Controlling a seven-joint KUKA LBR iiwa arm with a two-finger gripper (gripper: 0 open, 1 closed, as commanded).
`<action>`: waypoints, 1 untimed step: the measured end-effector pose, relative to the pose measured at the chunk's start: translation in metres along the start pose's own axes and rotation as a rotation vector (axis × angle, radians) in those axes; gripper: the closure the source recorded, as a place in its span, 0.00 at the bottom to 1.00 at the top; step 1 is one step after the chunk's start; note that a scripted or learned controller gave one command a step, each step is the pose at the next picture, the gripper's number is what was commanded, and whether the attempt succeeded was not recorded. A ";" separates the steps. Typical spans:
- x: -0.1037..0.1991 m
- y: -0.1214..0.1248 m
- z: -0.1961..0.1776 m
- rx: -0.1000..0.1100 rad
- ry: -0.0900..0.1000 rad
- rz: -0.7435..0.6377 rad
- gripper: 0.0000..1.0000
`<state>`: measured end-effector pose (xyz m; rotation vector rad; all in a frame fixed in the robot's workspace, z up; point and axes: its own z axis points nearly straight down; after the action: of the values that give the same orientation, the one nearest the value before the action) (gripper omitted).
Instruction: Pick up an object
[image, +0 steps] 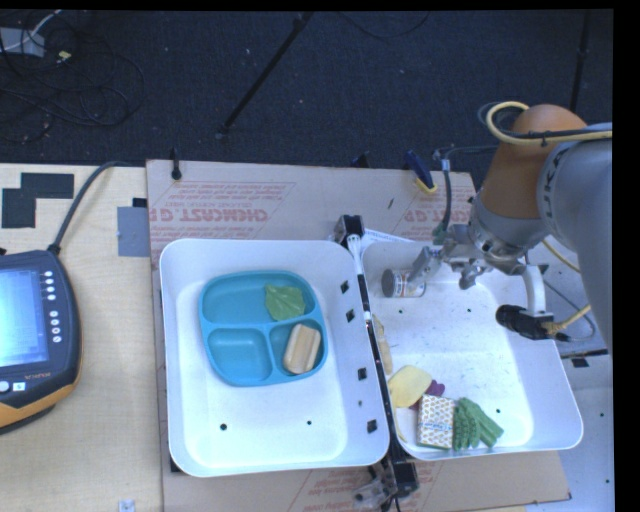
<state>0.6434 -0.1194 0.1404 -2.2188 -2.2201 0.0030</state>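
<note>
Jaws (432, 262) at right bin's (560, 420) far-left corner, spread apart, empty, beside small metal can (404, 284): likely light, rigid, slippery; best gripped across its round sides.

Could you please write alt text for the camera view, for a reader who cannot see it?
A grey arm's gripper hangs over the right bin, beside a small metal cylinder. The left bin holds a blue tray with two food items.
</note>
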 end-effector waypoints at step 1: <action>0.036 0.001 0.049 -0.002 -0.001 0.001 0.00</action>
<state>0.6437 -0.0832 0.0916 -2.2215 -2.2197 0.0019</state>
